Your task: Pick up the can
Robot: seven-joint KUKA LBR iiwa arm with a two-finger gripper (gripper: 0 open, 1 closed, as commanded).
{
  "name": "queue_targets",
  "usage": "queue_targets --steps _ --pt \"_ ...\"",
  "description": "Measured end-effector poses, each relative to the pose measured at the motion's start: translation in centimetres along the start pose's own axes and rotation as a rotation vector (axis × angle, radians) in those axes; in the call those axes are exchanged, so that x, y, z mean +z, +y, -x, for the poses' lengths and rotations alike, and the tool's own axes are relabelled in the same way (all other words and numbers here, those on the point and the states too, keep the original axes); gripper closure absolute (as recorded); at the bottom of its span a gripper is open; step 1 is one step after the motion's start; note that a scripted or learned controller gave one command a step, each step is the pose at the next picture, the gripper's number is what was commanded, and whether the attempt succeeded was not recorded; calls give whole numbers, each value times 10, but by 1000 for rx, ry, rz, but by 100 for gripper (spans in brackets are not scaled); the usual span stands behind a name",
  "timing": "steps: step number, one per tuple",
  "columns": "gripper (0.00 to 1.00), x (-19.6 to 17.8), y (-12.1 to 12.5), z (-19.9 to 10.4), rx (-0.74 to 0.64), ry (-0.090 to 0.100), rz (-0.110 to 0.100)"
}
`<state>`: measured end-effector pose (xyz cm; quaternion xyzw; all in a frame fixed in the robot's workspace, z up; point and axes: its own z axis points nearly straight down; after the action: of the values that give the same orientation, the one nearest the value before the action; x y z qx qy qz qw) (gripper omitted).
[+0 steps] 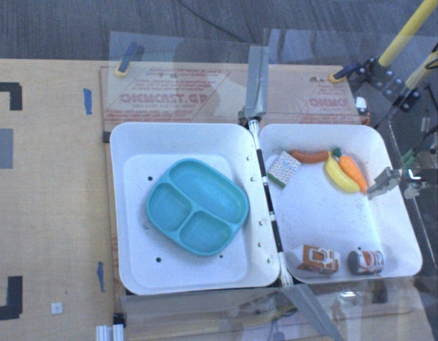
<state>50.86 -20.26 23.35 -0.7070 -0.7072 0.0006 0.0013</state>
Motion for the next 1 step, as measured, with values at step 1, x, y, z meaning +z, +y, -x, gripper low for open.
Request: queue_targets --steps 1 --pt "0 133 -30 13 35 4 -1"
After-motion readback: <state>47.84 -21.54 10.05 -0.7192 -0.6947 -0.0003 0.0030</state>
